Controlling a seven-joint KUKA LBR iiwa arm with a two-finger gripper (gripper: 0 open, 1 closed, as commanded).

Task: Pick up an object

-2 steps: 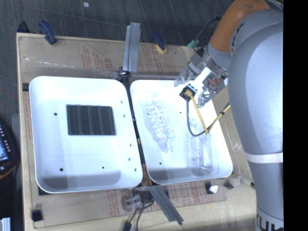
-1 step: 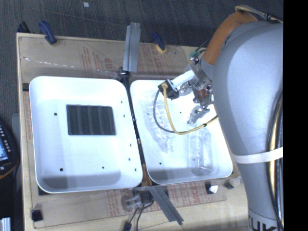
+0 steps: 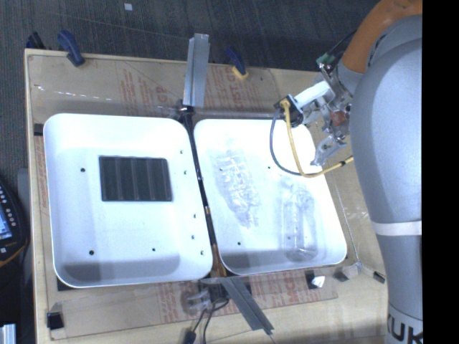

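Two white bins sit side by side on the surface [image 3: 107, 77]. The left bin [image 3: 64, 142] carries a dark ribbed pad [image 3: 135, 178] at its centre. The right bin [image 3: 215, 138] holds two clear items: a crumpled plastic wrap [image 3: 238, 185] at about 9 o'clock from the bin's centre, and a clear bottle [image 3: 298, 219] lying on its side toward 4 o'clock, near the bin's right wall.

The arm [image 3: 391, 120] reaches in from 3 o'clock. The pincer [image 3: 331, 143] hangs over the bin's 1 o'clock corner, with a yellow cable [image 3: 297, 160] looping below it. Whether the pincer is parted or closed cannot be told from this view; nothing is seen held in it. It stands well apart from both items, so the pick is judged not yet begun.

Handling assessment: the bottle looks light, empty, thin-walled and smooth. It is likely to slip or roll off if pinched off-centre, and to dent under a hard squeeze. Best hold is judged across its body at mid-length, jaws square to its long axis. The wrap appears very light and limp; it would crush and may slide out. Take it at its thickest bunched part. Both items' edges are faint against the white bin.
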